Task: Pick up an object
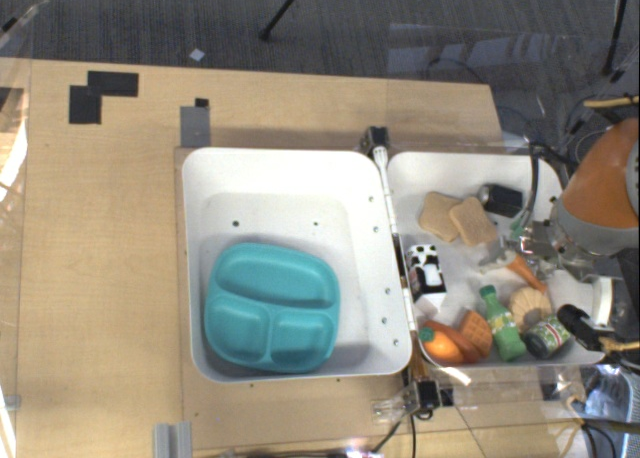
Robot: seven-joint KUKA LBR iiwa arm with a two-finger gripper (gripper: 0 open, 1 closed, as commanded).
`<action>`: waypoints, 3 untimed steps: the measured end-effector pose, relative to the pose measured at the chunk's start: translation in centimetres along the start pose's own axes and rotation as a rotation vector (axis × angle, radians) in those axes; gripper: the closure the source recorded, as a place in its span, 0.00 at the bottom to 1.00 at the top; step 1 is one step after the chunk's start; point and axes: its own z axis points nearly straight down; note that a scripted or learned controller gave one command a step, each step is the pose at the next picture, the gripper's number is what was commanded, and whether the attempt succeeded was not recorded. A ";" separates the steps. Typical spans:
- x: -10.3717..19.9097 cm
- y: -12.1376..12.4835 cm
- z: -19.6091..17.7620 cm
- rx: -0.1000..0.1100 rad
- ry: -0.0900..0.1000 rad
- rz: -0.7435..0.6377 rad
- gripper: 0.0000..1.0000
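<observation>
The right white bin holds several small items. Two tan bread slices lie near its back. A black-and-white box rests against the left wall. Along the front sit an orange fruit, a brown pastry, a green bottle, a beige roll and a green-labelled can. An orange carrot lies just under my gripper, which hangs low at the bin's right side. The arm's orange band is above it.
The left white bin holds a teal divided tray. A clamp stands between the bins at the back. Cables and a black part lie by the right bin's far corner. Wooden bench surface spreads to the left.
</observation>
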 end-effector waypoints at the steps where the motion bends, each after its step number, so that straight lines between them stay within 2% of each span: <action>1: 0.3 0.3 -1.1 -0.004 0.001 -0.006 1.00; 2: 2.6 4.2 -1.9 0.006 0.001 0.392 1.00; 3: 8.4 3.7 -8.6 0.002 0.005 0.393 1.00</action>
